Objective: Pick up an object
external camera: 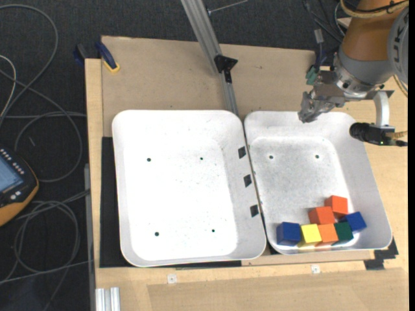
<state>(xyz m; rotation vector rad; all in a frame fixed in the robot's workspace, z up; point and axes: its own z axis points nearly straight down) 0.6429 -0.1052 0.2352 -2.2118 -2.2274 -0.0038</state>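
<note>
The blocks (321, 224) are clustered well below the gripper (310, 112), in the near corner of the right bin (285, 167). They are judged light, stiff, and best gripped across flat sides.

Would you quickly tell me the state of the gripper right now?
Gripper: cannot be told; it hangs over the far rim of the right bin.

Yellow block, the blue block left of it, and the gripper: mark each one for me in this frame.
yellow block (310, 233), camera view, middle of its top face.
blue block (289, 231), camera view, centre of its top face.
gripper (307, 115), camera view, lower tip of the fingers, over the right bin's far rim.
</note>
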